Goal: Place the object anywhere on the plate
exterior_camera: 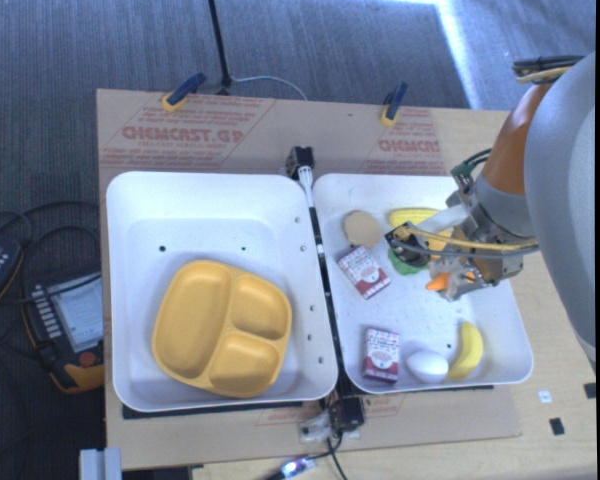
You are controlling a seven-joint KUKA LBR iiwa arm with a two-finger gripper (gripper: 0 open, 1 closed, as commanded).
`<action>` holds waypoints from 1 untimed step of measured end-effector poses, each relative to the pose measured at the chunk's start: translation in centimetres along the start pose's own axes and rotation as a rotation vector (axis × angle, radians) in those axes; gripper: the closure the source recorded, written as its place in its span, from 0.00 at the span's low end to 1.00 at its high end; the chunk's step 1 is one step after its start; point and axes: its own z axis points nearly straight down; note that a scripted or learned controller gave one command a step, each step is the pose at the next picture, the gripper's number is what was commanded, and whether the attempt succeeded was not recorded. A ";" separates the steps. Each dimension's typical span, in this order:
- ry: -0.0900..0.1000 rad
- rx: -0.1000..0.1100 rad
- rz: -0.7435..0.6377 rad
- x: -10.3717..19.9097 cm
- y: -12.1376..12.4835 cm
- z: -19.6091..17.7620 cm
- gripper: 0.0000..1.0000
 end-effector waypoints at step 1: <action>0.038 -0.008 0.004 5.3 -11.4 -8.8 1.00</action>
